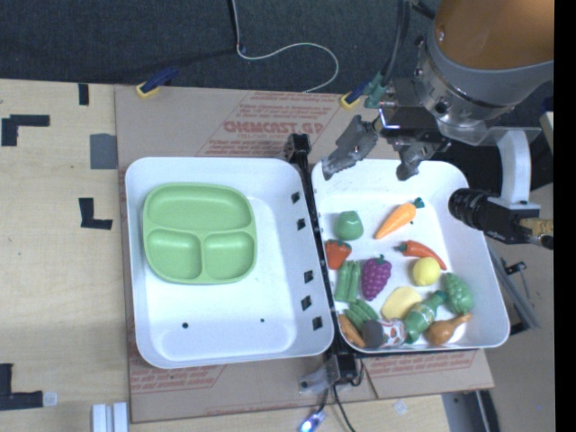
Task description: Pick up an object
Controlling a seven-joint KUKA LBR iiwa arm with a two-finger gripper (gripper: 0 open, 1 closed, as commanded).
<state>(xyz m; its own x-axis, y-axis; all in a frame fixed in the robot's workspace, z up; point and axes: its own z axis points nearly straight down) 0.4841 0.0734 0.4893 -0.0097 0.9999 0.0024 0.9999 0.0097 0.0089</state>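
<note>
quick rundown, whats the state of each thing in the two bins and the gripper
gripper: open, above the right bin's far edge, holding nothing
green tray: lying flat in the left bin, its compartments bare
carrot: lying loose in the right bin
purple grapes: lying loose among the other toy foods
lemon: lying loose
right bin: toy foods crowded at its near end

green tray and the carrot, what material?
Green tray: likely molded plastic, matte; uniform colour, rounded compartment edges. Carrot: looks like toy plastic, slightly glossy; flat orange body, green tip. Neither can be confirmed from look alone.
</note>
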